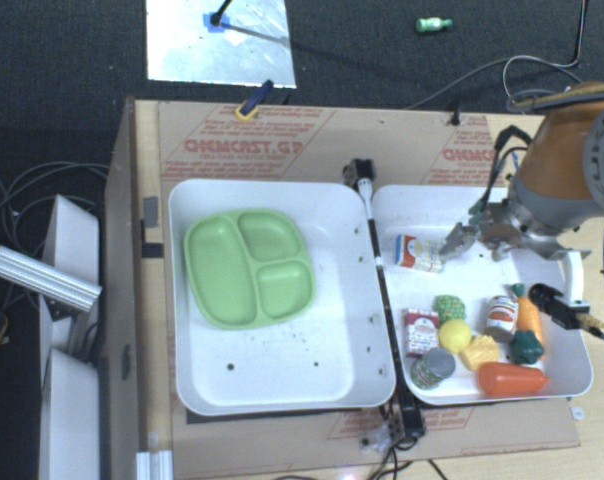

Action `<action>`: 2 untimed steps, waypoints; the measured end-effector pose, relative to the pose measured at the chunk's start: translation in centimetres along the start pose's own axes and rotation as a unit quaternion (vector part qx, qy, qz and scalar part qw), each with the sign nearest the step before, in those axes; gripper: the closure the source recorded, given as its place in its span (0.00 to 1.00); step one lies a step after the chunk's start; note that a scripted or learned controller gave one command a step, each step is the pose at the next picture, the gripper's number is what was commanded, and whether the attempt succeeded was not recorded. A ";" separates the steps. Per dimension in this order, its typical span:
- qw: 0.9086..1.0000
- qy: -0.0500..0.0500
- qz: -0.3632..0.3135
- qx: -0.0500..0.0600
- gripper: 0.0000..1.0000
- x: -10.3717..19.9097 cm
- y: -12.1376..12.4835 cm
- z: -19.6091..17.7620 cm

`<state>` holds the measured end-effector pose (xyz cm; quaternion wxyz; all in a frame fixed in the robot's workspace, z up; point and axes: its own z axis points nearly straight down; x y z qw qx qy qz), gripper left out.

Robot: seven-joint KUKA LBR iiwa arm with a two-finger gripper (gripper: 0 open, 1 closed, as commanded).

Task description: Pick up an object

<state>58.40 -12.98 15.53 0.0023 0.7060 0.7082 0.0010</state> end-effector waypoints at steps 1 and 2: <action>1.000 0.001 0.001 0.002 0.00 2.3 -4.1 7.1; 1.000 0.000 0.000 0.000 0.00 -1.1 -0.1 0.9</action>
